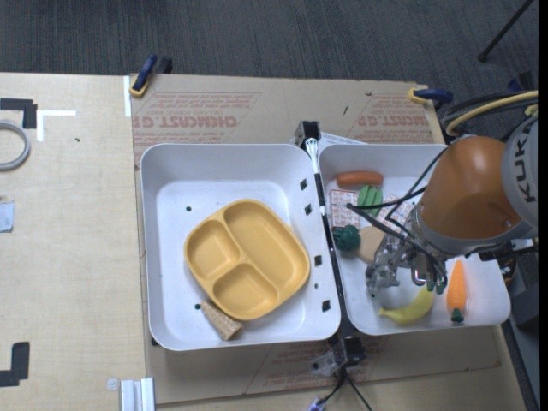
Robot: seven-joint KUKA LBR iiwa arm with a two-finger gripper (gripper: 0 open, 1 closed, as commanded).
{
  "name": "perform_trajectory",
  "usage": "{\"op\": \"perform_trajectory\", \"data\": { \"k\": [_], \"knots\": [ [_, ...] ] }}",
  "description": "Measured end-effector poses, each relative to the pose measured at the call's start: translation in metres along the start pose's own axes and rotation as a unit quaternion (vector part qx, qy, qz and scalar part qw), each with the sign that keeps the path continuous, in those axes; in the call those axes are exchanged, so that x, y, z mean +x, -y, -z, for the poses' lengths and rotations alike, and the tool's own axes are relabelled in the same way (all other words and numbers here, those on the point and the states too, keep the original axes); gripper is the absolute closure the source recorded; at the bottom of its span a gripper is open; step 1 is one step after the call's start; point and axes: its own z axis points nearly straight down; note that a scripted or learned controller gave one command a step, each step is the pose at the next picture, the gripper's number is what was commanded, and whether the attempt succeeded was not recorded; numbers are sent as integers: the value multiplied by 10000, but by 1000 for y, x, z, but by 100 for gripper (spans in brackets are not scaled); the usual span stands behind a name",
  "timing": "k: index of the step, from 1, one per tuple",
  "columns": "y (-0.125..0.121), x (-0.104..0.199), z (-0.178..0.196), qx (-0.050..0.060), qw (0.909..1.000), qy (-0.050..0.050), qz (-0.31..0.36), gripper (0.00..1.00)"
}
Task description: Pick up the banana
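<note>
Gripper (387,274) sits low inside right bin (488,315), hanging from arm (467,191) w/ orange band above the wrist. Finger state: cannot tell, metal parts too cluttered by cables. Nothing visibly held.

Banana (411,307) lies on bin floor just below-right of gripper, near front wall, curved, apparently not touching it; gap too small to judge.

Carrot (457,289) further right of gripper, upright-ish, green end toward front wall. Green broccoli-like piece (347,239) just up-left of gripper, tan item beside it. Hot dog (360,179) and green veg (370,197) well above gripper, near back wall.

Left bin (163,229), well left of gripper, holds yellow divided plate (247,259); cracker-like piece (221,320) touches plate's front edge.
</note>
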Motion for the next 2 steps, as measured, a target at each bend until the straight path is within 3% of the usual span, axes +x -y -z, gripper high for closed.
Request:
{"op": "perform_trajectory", "data": {
  "k": [1, 2],
  "knots": [
    [-6, -26, 124, 1, 9999, 15, -99, 100],
    [-6, -26, 124, 2, 9999, 15, -103, 0]
  ]
}}
